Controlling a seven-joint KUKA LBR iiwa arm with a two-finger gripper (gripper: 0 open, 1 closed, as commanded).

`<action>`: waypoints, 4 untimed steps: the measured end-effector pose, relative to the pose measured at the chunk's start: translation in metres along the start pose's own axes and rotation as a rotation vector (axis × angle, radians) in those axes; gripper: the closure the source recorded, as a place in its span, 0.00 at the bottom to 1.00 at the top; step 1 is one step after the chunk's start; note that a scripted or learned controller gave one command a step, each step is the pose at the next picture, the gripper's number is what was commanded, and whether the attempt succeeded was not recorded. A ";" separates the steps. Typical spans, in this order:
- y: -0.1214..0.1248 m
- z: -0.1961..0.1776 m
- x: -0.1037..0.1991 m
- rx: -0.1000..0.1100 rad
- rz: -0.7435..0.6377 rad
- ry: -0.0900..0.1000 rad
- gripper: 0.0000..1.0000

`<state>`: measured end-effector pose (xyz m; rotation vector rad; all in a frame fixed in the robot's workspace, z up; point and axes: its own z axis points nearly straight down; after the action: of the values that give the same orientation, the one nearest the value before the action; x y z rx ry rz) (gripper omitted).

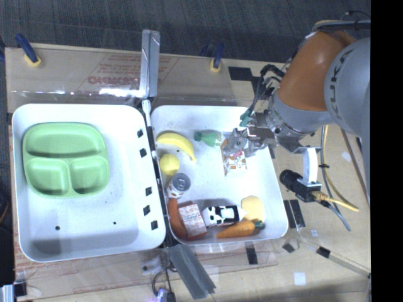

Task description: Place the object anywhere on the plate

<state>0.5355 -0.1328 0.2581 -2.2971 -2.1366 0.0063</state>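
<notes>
A green plate (64,157) with three compartments lies in the left bin (82,238). My gripper (237,146) hangs over the upper right part of the right bin (267,187). It is shut on a small white packet with red print (235,162), which dangles below the fingers. The packet looks lifted off the bin floor. The plate is far to the left of the gripper, across the divider between the bins.
The right bin also holds a banana (177,145), a lemon (169,164), a small can (180,184), a green item (207,137), a sausage (177,222), a cow-print carton (220,214), a carrot (237,229) and a pale round piece (251,205).
</notes>
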 end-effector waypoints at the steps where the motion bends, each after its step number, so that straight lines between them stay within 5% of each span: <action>1: 0.046 0.014 0.069 -0.004 -0.363 -0.002 1.00; 2: 0.044 0.039 0.165 -0.001 -0.509 -0.002 1.00; 3: 0.068 0.068 0.236 -0.005 -0.790 -0.004 1.00; 4: 0.068 0.068 0.235 -0.005 -0.790 -0.004 0.00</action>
<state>0.6204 0.0971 0.1897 -1.3004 -2.8608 0.0018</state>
